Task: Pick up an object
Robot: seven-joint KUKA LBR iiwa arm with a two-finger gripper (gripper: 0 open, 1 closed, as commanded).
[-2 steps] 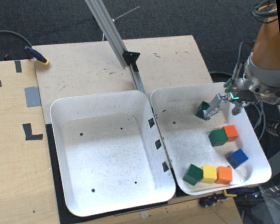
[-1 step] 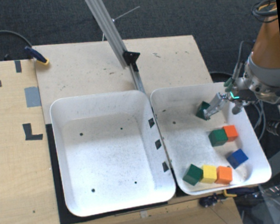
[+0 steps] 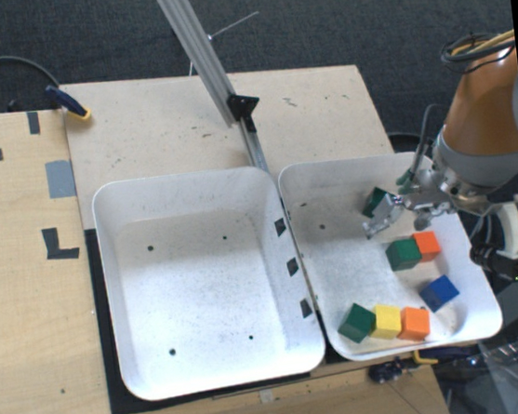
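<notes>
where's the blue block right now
In the camera view, the small blue cube lies in the right-hand white bin, near its right wall, below the orange cube and up-right of the bottom row of blocks.

occlusions and cut-off regions, overhead camera view

the arm [image 3: 487, 117] is cut off by the right edge, so only its orange band and wrist show. the gripper [image 3: 393, 213] is small and blurred (finger state cannot be read), and it partly covers a dark green object [image 3: 374, 201] whose shape is unclear. the right bin [image 3: 331, 183] has its far right rim hidden under the wrist. the slanted metal rail [image 3: 197, 45] runs off the top edge.
</notes>
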